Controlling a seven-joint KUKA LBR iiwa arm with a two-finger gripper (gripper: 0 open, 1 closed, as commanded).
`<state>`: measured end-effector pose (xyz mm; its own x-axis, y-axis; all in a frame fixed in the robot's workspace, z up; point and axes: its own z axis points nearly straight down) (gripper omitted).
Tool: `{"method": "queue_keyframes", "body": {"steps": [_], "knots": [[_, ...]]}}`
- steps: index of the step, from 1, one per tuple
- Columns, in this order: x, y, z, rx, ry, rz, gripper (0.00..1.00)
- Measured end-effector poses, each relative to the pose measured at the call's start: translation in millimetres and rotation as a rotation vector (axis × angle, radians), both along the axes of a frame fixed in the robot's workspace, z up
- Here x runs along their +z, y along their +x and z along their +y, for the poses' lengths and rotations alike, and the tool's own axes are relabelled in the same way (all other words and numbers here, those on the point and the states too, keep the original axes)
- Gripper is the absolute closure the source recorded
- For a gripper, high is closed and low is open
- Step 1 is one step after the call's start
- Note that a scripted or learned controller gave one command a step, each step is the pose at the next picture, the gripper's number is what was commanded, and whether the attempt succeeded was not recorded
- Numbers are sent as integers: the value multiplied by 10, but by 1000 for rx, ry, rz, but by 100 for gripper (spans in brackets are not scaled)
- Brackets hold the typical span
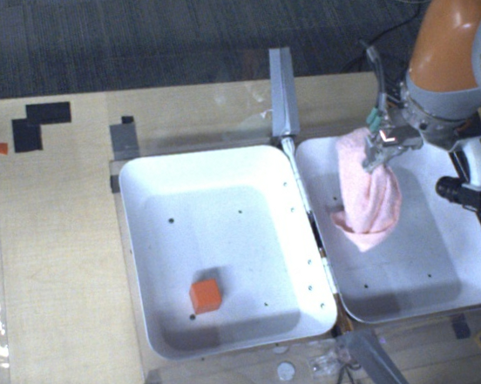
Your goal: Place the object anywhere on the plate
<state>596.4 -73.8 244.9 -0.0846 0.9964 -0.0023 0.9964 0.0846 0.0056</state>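
In the camera view, a pink cloth [368,192] is seen hanging over the right bin [463,280], its top bunched directly under the gripper [382,149], and it appears to be pinched there between the fingers, so the claw is judged clamped on the cloth. The cloth's long axis runs downward in the frame from the gripper, its lower end spreading near the bin floor; whether it touches the floor cannot be told. No plate can be made out in either bin, so the direction of the coming move cannot be fixed. In the left bin [142,243], well apart from the gripper, a small orange block [206,296] lies near the front. The fingertips themselves are largely hidden by the cloth folds, and the arm is cut off at the frame's right.
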Motion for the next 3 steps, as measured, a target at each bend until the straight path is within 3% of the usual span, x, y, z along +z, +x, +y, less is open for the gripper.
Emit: {"method": "queue_keyframes", "body": {"steps": [1,3], "knots": [[-201,16,23,7,1,2,100],[-130,-270,998,813,-3,-2,100]]}}
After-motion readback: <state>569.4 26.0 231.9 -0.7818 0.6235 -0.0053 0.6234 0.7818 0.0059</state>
